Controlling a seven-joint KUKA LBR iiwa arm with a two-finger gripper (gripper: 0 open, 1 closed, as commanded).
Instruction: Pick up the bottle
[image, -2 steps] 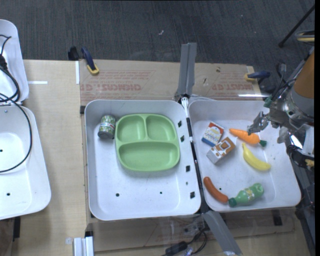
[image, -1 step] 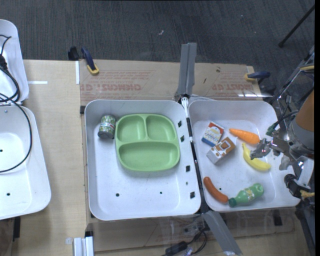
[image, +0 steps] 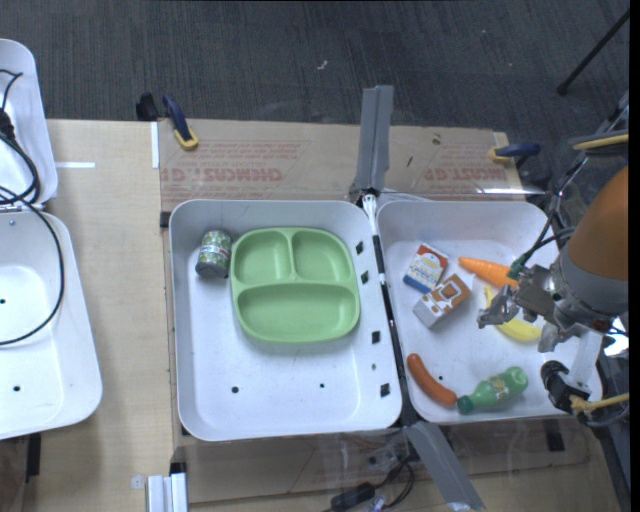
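Green plastic bottle (image: 494, 391) lay at 5 o'clock in right bin (image: 400, 300), orange sausage (image: 430, 380) touching cap end. Gripper (image: 520, 315) w/ fingers spread, empty, over yellow banana (image: 520, 329). Risk: wrong-item grab, roll.

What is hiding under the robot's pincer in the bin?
A yellow banana lies under the pincer in the right bin. Its lower curve shows; the rest is covered by the pincer. The green bottle lies apart, nearer the front wall.

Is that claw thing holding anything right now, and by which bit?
It cannot be told. The claw hangs over the banana; the green bottle lies apart, untouched.
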